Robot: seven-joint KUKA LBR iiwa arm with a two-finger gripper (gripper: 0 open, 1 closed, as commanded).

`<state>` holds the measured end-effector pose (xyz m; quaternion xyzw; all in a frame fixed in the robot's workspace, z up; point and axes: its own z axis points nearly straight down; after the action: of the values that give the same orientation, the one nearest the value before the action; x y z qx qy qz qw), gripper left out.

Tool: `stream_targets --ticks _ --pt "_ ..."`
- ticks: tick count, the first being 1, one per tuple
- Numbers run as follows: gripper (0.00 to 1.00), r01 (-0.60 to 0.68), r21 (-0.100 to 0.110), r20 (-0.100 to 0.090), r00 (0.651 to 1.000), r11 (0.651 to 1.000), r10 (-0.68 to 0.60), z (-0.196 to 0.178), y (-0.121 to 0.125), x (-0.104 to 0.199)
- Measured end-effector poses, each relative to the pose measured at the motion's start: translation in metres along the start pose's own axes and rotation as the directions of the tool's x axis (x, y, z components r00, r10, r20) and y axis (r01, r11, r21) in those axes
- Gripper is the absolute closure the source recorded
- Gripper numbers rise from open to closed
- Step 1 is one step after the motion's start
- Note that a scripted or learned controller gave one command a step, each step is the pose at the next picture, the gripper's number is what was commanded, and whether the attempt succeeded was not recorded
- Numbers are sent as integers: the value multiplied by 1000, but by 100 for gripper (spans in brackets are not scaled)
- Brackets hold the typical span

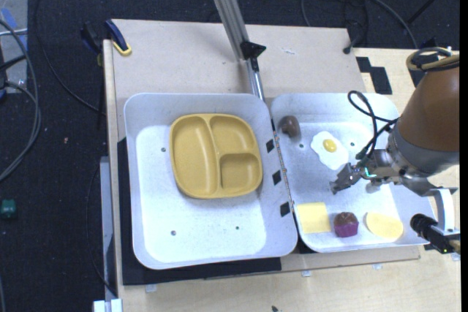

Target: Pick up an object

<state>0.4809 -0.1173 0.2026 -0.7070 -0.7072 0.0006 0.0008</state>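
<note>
The right bin (314, 104) holds a fried egg toy (328, 147), a brown round piece (290, 127), a yellow cheese square (313, 217), a purple-and-brown piece (346, 224) and a pale yellow disc (383, 226). My gripper (349, 177) hangs over the middle of this bin, just below and right of the egg, above the purple piece. Its dark fingers (341, 184) point left and down with nothing visibly between them. The arm's grey and orange body (431, 120) covers the bin's right side.
The left bin (146, 230) holds a yellow divided plate (216, 155). A metal pole (227, 4) slants down from the top to the gap between the bins. Black clips (278, 175) sit along the divider. Cables lie on the dark floor around the bench.
</note>
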Motion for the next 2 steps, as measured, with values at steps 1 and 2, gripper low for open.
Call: stream_targets --ticks 1,2 --pt "0 0 -1 0 1000 1000 0 0 0 0" --pt "0 -2 5 -1 1000 1000 2 63 -3 0"
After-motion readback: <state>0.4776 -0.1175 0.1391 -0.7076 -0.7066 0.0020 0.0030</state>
